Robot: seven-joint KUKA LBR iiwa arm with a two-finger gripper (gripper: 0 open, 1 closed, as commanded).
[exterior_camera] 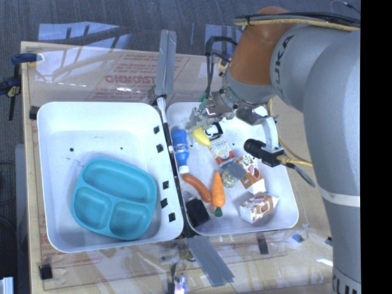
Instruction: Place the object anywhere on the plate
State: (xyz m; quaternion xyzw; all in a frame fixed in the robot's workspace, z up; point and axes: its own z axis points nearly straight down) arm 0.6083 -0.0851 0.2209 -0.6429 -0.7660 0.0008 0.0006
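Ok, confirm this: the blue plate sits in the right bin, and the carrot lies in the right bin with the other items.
Wrong on the plate. The camera view shows the plate in the left bin, alone. The carrot does lie in the right bin with the other items.

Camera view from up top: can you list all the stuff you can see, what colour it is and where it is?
Bins: 2, white, side by side on the bench.
Plate: 1, light blue with three sections, in the left bin.
Bottle: 1, blue and white, right bin beside the divider.
Carrot: 1, orange, middle of the right bin.
Sausage-like piece: 1, orange-red, left of the carrot.
Block: 1, black, near corner of the right bin.
Small cartons: 2, white and orange, right side of the right bin.
Yellow item: 1, under the gripper.
Arm: 1, grey with orange band, from the right.
Gripper: 1, over the right bin's far end.
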